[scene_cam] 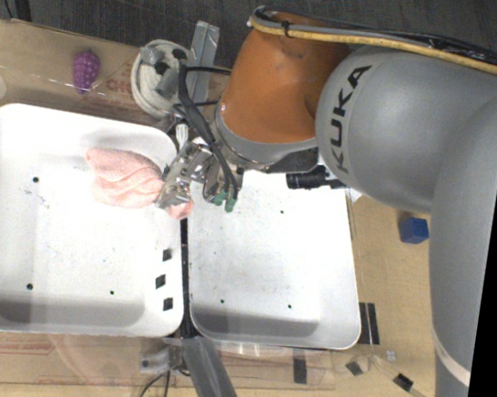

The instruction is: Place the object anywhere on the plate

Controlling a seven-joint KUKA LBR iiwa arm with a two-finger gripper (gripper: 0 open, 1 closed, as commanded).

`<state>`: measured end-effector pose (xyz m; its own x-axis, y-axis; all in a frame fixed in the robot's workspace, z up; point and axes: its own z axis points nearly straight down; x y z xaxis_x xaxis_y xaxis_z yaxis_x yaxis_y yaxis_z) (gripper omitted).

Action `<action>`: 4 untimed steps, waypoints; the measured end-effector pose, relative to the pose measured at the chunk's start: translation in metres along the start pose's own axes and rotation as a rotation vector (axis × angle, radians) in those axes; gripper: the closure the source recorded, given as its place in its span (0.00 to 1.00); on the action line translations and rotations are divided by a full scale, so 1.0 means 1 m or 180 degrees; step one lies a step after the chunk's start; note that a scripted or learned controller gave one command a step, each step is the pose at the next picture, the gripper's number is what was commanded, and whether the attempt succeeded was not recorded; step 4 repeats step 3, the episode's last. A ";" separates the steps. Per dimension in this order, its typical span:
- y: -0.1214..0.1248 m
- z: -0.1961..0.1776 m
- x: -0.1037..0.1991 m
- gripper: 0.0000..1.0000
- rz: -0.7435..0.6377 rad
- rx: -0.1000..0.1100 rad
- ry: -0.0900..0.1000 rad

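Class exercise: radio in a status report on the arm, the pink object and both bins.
Gripper at the pink object's right end, near the left bin's right wall. Grasp unconfirmed. Plate not identifiable. Right bin beside it.

Readable text: the brand name "KUKA" in dark capital letters on the grey housing of the arm (pixel 399 123), running bottom to top beside the orange band (pixel 271 81). Faint reddish print on the worktop (pixel 117 86) is illegible.
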<state>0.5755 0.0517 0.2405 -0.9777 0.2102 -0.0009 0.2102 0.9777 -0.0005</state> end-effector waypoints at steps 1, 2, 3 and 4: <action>0.049 0.013 -0.022 1.00 -0.0696 -0.0001 0.0001; 0.098 0.010 -0.040 1.00 -0.0708 0.0001 0.0000; 0.097 0.009 -0.041 0.00 -0.0706 0.0000 -0.0003; 0.097 0.009 -0.041 0.00 -0.0706 0.0000 -0.0003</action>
